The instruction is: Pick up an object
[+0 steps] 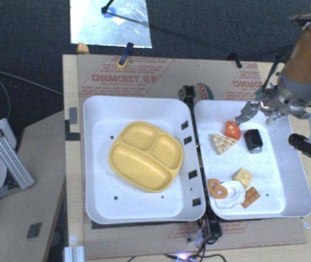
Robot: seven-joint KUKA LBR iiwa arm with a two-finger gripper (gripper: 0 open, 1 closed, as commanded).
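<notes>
Claw point(252, 113) hangs over the far part of the right bin point(294, 192), w/ nothing between its fingers; they look parted, though the view is too coarse to be sure. No object is picked yet, so the step in hand is prob. choosing a target and coming down on it.

Nearest the camera in that bin sit a pretzel point(217, 188) on a white piece point(230, 191), a brown cracker point(251, 197) and a yellow cube point(243, 176). Farther in lie a wedge point(222, 143), a red piece point(232, 130) touching it, and a black block point(253, 140). The red piece is just below the claw, so it seems the easiest pick.

To do it well: centre over one item, not the red/wedge seam, turn the fingers so they straddle its short side, and descend straight, keeping clear of the bin wall.

Left bin point(98, 201) holds a yellow tray point(146, 156) w/ three compartments.

Beyond the bins, the board point(160, 78) carries red print, seemingly "CHEMCAST GP", repeated at angles around the edges.
</notes>
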